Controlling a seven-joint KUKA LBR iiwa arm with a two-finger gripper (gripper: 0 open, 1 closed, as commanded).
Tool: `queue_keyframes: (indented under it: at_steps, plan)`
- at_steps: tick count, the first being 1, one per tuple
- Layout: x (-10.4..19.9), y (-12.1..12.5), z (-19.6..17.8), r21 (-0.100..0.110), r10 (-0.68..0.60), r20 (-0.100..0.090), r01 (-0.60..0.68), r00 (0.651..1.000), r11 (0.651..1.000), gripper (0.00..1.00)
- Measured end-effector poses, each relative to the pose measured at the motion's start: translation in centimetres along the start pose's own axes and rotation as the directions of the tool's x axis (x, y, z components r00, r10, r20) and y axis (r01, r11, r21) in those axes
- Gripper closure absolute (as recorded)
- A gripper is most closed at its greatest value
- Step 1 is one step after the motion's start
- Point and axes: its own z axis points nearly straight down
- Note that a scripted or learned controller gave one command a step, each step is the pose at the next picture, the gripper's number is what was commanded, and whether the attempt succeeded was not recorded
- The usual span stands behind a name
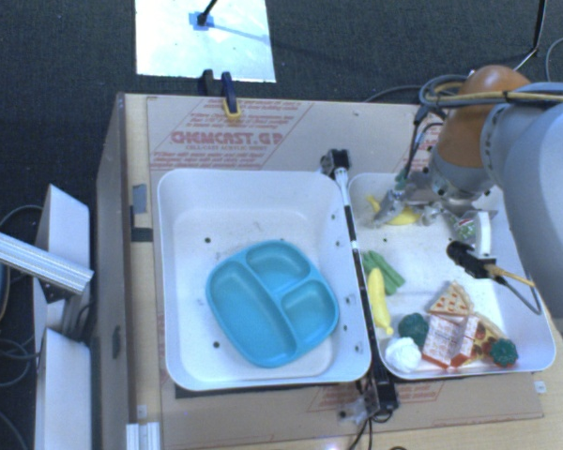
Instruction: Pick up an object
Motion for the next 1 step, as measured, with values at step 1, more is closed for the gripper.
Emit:
queue_keyframes:
  at_steps: [1]
  plan:
    - [-1.20, 1.24, -1.33, 0.009, 0.000, -0.001, 0.000, 1.000, 1.000, 0.00]
